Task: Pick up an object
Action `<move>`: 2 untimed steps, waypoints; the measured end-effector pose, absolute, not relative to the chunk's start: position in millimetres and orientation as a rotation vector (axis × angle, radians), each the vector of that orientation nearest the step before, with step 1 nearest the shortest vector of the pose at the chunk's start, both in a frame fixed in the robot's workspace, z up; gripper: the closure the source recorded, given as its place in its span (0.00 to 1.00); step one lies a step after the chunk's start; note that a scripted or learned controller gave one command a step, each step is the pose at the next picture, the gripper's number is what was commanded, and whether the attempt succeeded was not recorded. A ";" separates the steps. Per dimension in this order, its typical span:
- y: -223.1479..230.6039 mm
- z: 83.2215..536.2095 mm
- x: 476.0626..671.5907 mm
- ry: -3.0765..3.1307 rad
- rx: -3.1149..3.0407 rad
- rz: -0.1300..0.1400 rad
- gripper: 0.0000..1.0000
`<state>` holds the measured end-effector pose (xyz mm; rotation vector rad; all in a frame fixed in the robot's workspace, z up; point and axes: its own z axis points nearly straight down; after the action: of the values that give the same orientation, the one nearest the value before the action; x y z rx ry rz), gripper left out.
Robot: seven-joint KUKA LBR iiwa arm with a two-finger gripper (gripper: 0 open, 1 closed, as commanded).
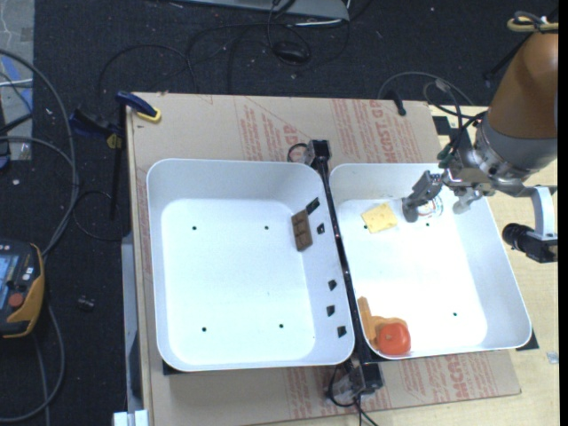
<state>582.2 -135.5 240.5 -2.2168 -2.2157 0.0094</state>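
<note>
On the far left, on the dark floor beside the tabletop (231, 118), lies a yellow and black handheld device (18, 289) among loose cables. A blue and yellow clamp (138, 106) grips the tabletop's rear left corner.

The left bin (169, 229) sits on the tabletop's left half. Inside it, a small brown chocolate-like bar (303, 232) leans against the bin's right wall, near the rear. The divide between the two bins carries a dark strip with a few black clips.

The right bin (497, 273) holds two things. A pale yellow flat piece, like a slice of cheese (380, 218), lies on the floor of the bin towards the rear left. At the front left corner a red tomato-like ball (393, 337) rests against the wall, touching an orange carrot-like piece (366, 316) just behind it.

The pincer (440, 200) hangs over the rear of the right bin, just to the right of the cheese slice and apart from it. Its two fingers stand spread wide with nothing between them. The grey wrist and the orange band (531, 78) of the arm rise from it towards the upper right.
</note>
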 end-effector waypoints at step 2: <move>-135.9 184.6 588.8 -2.219 -2.219 0.004 0.00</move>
<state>588.8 -135.9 184.6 -2.2188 -2.2193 0.0040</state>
